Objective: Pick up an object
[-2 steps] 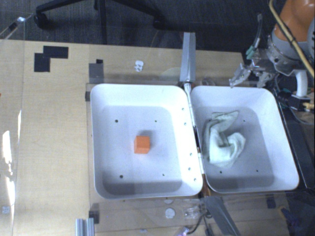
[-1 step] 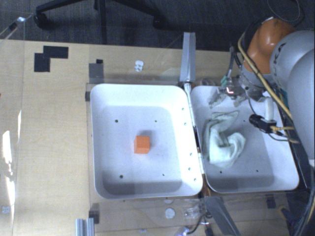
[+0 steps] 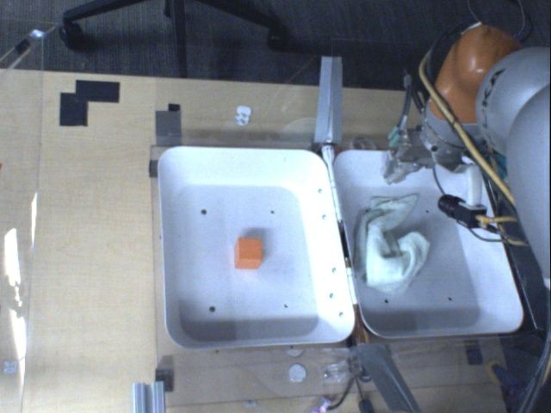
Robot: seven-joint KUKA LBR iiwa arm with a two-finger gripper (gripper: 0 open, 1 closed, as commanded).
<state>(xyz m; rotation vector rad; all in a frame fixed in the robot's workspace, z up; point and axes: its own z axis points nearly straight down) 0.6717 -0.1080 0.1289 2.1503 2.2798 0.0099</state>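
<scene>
Bench [image 3: 95,256], pale wood — two shallow white plastic bins side by side, touching along a shared edge.

Left bin [image 3: 185,317]: one small orange cube [image 3: 249,253], resting flat near the middle of the floor, well apart from every wall. Count: 1 object.

Right bin [image 3: 482,312]: one crumpled white cloth [image 3: 392,252] with a pale green tinge at its upper fold, lying left of centre, near the wall shared with the left bin. Count: 1 object.

Above the far part of the right bin: one metal two-finger pincer [image 3: 399,169], tips pointing down just beyond the cloth's upper edge, nothing seen between them; whether they stand wide or narrow cannot be told. Behind it, one grey robot arm with orange band [image 3: 469,71], with yellow and black cables trailing over the bin's right side.

Far bench surface: two black angular markers [image 3: 86,101], top left.

Beyond the bench: dark carpet floor [image 3: 362,15], one black chair base [image 3: 172,11].
</scene>
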